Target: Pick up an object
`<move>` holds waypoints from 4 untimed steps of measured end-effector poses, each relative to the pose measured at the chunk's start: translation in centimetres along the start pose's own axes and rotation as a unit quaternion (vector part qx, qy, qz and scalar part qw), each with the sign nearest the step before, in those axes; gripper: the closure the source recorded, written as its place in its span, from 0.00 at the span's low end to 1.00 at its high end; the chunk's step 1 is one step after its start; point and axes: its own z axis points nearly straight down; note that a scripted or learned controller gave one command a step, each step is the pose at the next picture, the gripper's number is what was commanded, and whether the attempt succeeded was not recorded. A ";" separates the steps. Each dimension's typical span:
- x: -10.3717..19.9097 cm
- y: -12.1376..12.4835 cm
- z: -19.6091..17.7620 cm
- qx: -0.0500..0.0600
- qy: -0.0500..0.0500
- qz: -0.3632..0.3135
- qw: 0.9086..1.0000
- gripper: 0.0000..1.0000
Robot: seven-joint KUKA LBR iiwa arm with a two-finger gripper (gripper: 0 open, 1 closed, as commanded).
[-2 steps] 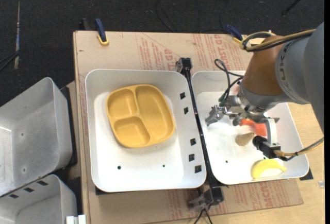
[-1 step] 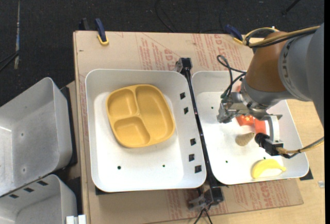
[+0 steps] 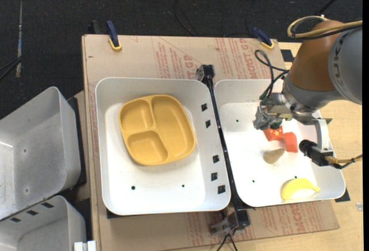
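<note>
In the right bin [image 3: 242, 186] lie a red-orange object [image 3: 281, 137], a tan stone-like piece [image 3: 274, 155] and a yellow banana-shaped piece [image 3: 298, 189]. My gripper [image 3: 268, 121] hangs over the right bin, low, directly at the upper left end of the red-orange object. The gripper body covers its fingertips and part of that object. The left bin [image 3: 109, 186] holds a yellow divided plate [image 3: 155, 128].
A black divider [image 3: 218, 140] runs between the two bins. Blue clamps [image 3: 113, 36] hold the cardboard base at the back. Spare white bins [image 3: 34, 146] sit off the bench at the left. Cables trail from the arm near the right bin's right rim.
</note>
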 end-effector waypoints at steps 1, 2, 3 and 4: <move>0.0 0.1 -4.5 -0.001 0.000 -0.002 1.000 1.00; 5.7 -0.9 -4.7 0.002 0.001 -0.005 1.000 1.00; 11.1 -1.6 -4.5 0.003 0.001 -0.004 1.000 1.00; 17.0 -0.6 -5.8 0.000 0.001 -0.006 1.000 1.00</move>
